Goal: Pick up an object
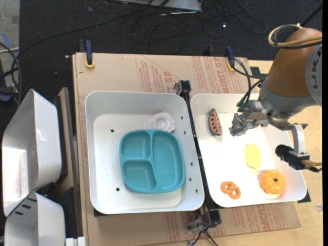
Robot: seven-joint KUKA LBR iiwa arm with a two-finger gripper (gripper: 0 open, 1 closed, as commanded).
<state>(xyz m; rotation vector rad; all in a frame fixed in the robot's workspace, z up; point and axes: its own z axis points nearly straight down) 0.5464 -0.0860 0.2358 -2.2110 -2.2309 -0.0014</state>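
Observation:
The right bin (220,199) holds a watermelon slice (214,122) at its upper left, a pale yellow block (252,156) in the middle, an orange pretzel (230,189) near the front, and an orange pumpkin (271,181) at the front right. My gripper (239,127) hangs over the right bin, just right of the watermelon slice and above the yellow block. It looks small and dark from this angle, with nothing seen in it.
The left bin (97,137) holds a teal divided plate (151,161) and a clear round lid (161,122). A black divider (192,137) runs between the bins. White tubs (25,152) stand at the far left. Cables hang by the arm.

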